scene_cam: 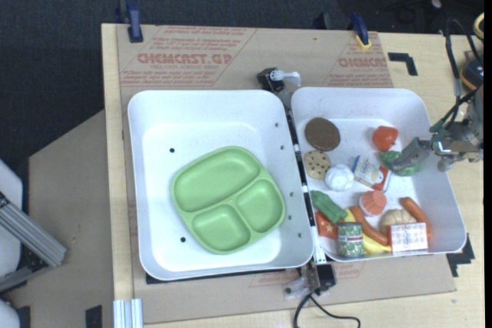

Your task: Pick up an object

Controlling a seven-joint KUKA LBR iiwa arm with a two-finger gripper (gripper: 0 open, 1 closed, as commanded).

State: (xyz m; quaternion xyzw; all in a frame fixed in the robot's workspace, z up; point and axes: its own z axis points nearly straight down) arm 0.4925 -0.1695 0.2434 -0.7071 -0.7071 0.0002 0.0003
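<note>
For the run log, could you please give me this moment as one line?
claw low over right bin, beside green item | grasp: unclear | green tray in left bin | toys untouched

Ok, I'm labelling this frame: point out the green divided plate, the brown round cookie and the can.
green divided plate (227,198): camera view, on its centre ridge.
brown round cookie (322,134): camera view, middle of its top face.
can (350,240): camera view, on its label.

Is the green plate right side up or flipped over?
Right side up. The green plate in the left bin shows its three hollow sections facing up, with raised ridges between them.
</note>
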